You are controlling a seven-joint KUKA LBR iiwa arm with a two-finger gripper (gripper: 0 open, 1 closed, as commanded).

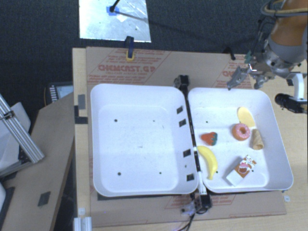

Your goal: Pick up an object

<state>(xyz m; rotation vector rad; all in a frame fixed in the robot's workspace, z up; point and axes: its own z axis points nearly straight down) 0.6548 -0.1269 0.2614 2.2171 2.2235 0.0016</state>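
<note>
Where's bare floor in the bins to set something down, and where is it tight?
The left bin floor is bare. In the right bin, the back strip toward the gripper is free. It is crowded from the donut and strawberry down to the banana.

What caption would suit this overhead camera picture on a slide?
Robot gripper hovers above the right bin's far edge; inside lie a banana, strawberry and doughnut.
</note>
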